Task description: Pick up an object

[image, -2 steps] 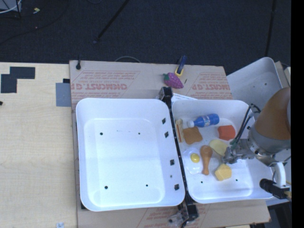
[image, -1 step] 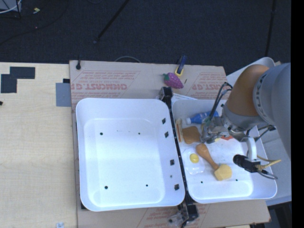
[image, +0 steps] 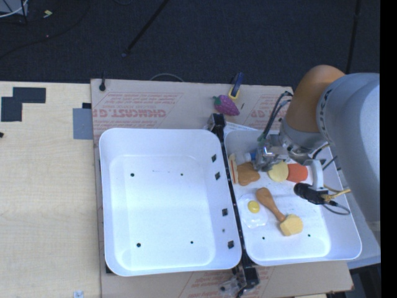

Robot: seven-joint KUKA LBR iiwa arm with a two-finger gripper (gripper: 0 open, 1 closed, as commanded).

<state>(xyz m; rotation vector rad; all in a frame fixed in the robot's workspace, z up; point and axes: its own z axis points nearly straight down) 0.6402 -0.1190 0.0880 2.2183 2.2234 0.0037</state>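
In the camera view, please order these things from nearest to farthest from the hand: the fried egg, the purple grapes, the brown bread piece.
The hand is low in the right bin.
1. Brown bread piece: just left of the hand, in the right bin.
2. Fried egg: lower in that bin.
3. Purple grapes: outside the bins, on the cardboard above them.

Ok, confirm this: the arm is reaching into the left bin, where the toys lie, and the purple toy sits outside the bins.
Wrong bin. The camera view shows the arm reaching into the right bin, where the toys lie; the purple toy sits outside the bins, as you said.
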